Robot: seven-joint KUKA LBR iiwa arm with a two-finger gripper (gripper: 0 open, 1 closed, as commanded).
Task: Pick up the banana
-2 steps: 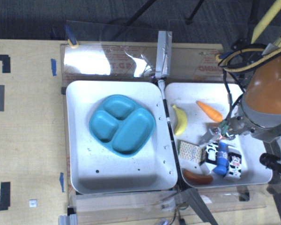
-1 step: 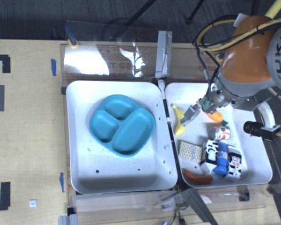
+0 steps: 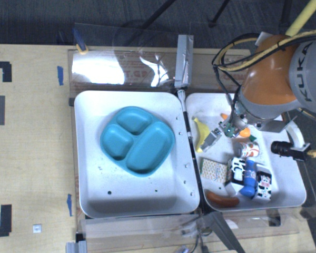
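Just left of hand [image 3: 217,136]: banana [image 3: 202,132].

The one clear piece of lettering is on the grey arm housing [image 3: 308,73] up and to the right of the pincer [image 3: 217,135]: dark capital letters, "KU", cut off by the picture's edge. Below and to the right of the pincer, the small black-and-white carton [image 3: 262,182] and the small red-and-white can [image 3: 250,151] carry printed marks, too small to read.
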